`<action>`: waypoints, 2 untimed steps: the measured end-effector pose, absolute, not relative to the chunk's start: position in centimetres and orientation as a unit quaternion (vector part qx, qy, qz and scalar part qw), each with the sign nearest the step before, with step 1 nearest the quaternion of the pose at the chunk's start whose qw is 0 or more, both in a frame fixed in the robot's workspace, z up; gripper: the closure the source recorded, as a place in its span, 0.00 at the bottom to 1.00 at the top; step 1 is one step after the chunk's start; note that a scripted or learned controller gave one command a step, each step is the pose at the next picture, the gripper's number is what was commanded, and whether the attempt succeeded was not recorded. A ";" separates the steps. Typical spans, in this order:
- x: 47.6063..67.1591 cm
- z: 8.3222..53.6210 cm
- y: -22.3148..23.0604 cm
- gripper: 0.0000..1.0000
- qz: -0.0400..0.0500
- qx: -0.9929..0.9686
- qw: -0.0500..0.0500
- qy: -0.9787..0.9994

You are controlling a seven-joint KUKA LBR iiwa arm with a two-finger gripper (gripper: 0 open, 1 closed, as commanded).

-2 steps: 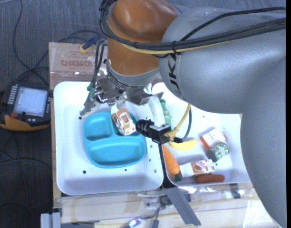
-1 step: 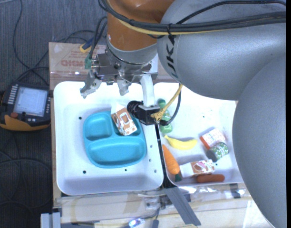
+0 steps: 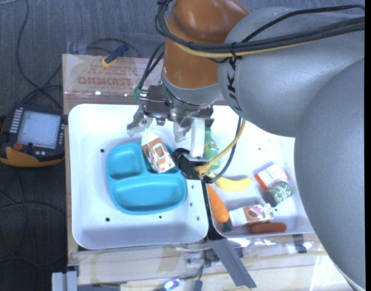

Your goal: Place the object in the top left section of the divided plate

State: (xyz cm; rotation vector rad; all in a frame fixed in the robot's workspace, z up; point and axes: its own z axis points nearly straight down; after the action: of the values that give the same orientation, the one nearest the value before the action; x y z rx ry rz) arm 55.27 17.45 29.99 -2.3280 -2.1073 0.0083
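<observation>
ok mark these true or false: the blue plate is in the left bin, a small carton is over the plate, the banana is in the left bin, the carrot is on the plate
1. The blue plate sits in the left bin. True.
2. A small carton is over the plate's upper right part. True.
3. The banana lies in the left bin. False: it lies in the right bin.
4. The carrot lies on the plate. False: it lies in the right bin, by the wall between the bins.

1. Divided plate [image 3: 146, 187]: solid turquoise blue.
2. Bins [image 3: 88, 180]: white.
3. Carton [image 3: 158, 154]: white with orange-brown print.
4. Carrot [image 3: 218, 205]: orange.
5. Banana [image 3: 234, 183]: yellow.
6. Arm [image 3: 200, 38]: grey, orange band.
</observation>
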 end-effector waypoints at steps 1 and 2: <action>49.5 28.0 19.2 0.00 0.002 -0.700 0.000 -0.714; 48.3 25.8 22.6 0.00 0.003 -0.700 0.001 -0.714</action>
State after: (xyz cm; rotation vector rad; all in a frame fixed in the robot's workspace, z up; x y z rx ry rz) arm 48.26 22.62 25.77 -2.1973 -2.2431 0.0101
